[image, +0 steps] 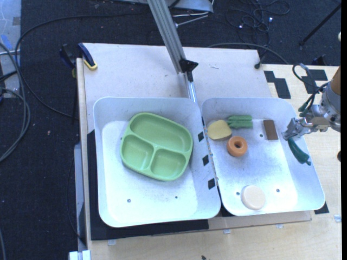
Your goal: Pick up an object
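My gripper (295,130) hangs over the right rim of the right bin (303,194), at the end of the arm coming in from the right. Just below it a dark green elongated object (300,151) lies against the bin's right wall; whether the gripper touches it I cannot tell. In the same bin lie a brown block (269,129), an orange ring (237,146), a yellow piece (219,129), a green leafy item (239,121) and a white disc (253,197) near the front.
The left bin (108,199) holds a light green divided plate (156,145). A grey metal pole (168,28) slants up from the back of the bins. Cables lie on the dark floor beyond the bench.
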